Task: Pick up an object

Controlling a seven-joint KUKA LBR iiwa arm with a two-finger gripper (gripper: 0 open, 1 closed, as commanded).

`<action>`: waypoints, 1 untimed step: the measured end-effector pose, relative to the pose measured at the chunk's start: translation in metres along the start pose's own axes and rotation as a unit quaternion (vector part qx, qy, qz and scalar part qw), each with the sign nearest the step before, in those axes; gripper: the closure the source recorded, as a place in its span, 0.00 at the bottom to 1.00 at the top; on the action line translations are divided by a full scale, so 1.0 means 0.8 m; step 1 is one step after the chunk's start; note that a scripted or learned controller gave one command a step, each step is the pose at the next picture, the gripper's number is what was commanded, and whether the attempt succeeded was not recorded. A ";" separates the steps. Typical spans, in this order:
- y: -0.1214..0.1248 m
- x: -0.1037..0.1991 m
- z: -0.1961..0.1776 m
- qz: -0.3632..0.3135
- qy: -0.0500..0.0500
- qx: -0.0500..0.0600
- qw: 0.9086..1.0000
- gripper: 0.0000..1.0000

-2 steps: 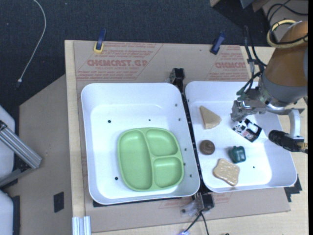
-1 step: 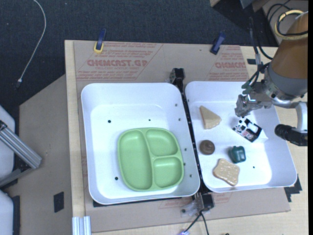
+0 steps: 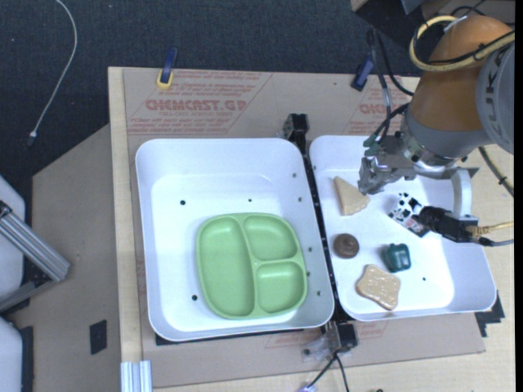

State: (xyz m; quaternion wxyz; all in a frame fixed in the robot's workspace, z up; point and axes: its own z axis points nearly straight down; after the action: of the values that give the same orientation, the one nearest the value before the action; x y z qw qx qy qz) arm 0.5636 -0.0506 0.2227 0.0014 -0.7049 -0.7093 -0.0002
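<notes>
The right bin (image 3: 458,288) holds a tan wedge (image 3: 350,198) at its near-left, a brown round piece (image 3: 346,246), a small teal object (image 3: 398,257), a tan cracker-like slab (image 3: 378,287) and a small black-and-white toy (image 3: 402,209). My gripper (image 3: 368,181) hangs low over the back of this bin. Its tip is just above and to the right of the tan wedge, close to the wedge's upper edge. Nothing shows as held in it.
The left bin (image 3: 163,186) carries a green divided plate (image 3: 250,265) in its front half. A black clamp (image 3: 296,126) sits at the back of the ridge between the bins. The arm's grey and orange body (image 3: 458,80) covers the right bin's back right corner.
</notes>
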 end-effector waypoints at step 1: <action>0.004 0.060 0.010 0.001 0.000 0.001 1.000 1.00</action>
State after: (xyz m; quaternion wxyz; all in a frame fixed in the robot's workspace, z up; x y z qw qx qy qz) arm 0.5666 -0.0023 0.2150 0.0016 -0.7056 -0.7086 0.0007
